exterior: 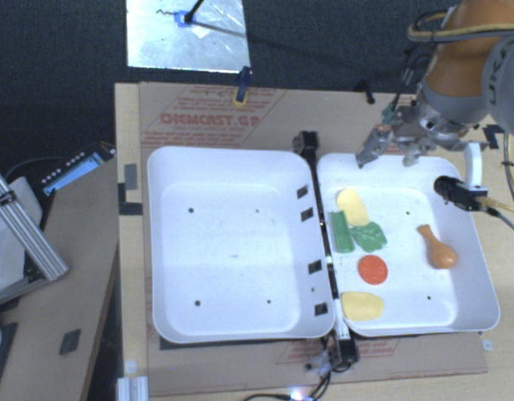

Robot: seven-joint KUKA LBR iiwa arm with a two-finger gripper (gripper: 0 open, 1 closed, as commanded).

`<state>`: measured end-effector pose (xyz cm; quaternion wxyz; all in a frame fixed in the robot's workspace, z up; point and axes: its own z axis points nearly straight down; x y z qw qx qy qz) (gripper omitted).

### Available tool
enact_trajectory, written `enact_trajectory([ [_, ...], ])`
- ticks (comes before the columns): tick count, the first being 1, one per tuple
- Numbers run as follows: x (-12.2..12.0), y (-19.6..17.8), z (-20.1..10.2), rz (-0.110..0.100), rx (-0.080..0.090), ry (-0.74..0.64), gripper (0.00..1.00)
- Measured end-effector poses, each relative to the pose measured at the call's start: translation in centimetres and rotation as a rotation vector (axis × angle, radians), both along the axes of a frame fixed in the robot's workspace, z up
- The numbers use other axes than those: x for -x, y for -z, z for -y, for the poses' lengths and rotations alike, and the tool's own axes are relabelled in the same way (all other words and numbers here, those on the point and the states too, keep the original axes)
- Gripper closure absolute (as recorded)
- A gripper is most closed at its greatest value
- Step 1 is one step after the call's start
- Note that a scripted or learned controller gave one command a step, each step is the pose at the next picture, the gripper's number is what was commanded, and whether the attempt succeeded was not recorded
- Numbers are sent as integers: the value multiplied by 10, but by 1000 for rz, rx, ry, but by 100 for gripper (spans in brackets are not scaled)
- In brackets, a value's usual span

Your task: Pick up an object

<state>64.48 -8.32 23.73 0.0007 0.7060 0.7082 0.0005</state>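
Observation:
The right bin (470,303) holds several toy pieces. A pale yellow piece (351,205) lies near its left wall, with a long green piece (341,231) and a leafy green piece (370,237) just below it. A red disc (373,269) and a yellow oval (363,306) sit lower down. An orange-brown drumstick shape (437,246) rests toward the right. My gripper (387,156) hangs over the bin's far rim, above the yellow piece, open with nothing between its fingers.
The left bin (231,241) stands beside the right one, joined by a black hinge strip (319,249). Both rest on a cardboard sheet (206,115). A black cable end (457,192) hangs over the right bin's upper right corner.

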Motion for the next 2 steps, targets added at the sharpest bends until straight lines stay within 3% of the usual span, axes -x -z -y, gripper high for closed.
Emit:
enact_trajectory([
  [1,37,95,18,-9,-1,4,0],
  [2,75,154,16,0,-1,4,0],
])
